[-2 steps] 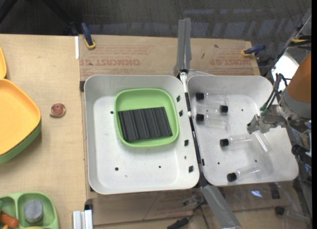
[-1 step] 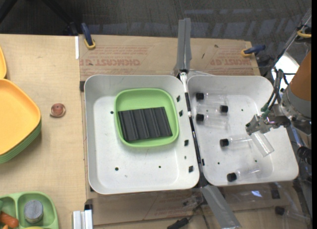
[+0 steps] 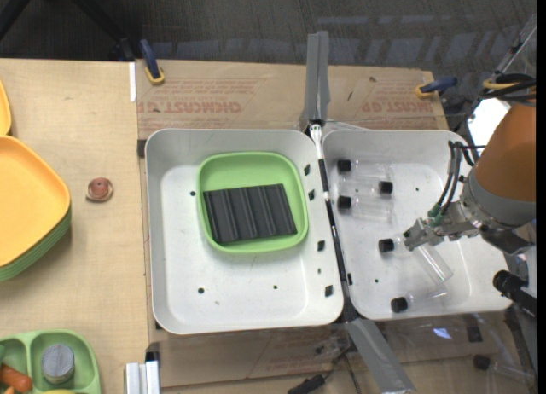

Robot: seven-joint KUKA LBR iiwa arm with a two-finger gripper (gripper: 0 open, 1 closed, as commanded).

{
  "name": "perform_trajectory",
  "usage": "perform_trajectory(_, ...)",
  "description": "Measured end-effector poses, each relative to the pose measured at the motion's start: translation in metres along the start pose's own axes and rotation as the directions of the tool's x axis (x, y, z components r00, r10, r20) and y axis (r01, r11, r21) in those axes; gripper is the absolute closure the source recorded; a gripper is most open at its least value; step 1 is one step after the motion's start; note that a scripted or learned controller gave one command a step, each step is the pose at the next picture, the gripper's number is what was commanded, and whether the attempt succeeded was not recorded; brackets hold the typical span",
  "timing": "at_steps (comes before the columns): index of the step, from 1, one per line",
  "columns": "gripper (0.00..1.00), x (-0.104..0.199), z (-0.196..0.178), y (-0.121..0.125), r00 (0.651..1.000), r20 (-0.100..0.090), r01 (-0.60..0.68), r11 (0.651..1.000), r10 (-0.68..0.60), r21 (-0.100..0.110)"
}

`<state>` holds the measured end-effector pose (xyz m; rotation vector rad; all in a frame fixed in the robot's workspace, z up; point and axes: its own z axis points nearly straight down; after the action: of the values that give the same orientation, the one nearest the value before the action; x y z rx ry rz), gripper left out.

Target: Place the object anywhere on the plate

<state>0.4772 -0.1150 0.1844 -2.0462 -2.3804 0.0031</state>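
Item: two-bin bench, seen from above. Left bin (image 3: 171,298): holds a green plate (image 3: 252,167) toward its 12 o'clock half; a dark ribbed slab (image 3: 252,213) already lies across the plate's centre and 6 o'clock side. Right bin (image 3: 375,303): holds several clear tubes with black caps, hard to make out against the white floor; caps show at 11 o'clock (image 3: 344,165), near 12 o'clock (image 3: 386,186), at 9 o'clock (image 3: 344,202), at centre (image 3: 386,245) and at 6 o'clock (image 3: 398,304). One clear tube (image 3: 433,264) lies just at the 5 o'clock side of the gripper. Arm: grey with orange band, entering at 3 o'clock of the view; gripper (image 3: 418,237) low over the right bin's 3 o'clock half, near the centre cap. Whether its fingers are parted or closed cannot be told at this size, and no tube is visibly between them. Task status, by judgement: early. The object to be moved is taken to be one of the tubes, all of which sit in the right bin, well apart from the plate. Outstanding: secure a tube, lift, carry toward 9 o'clock over the divider, set down on the plate.
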Motion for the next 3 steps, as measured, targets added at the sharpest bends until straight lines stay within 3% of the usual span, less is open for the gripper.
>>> perform_trajectory(1, 1.00, 0.037, -0.020, 0.006, 0.989, 0.002, 0.146, 0.989, -0.146, -0.002)
perform_trajectory(3, 1.00, 0.094, -0.022, 0.061, 0.948, 0.002, 0.317, 0.948, -0.317, -0.001)
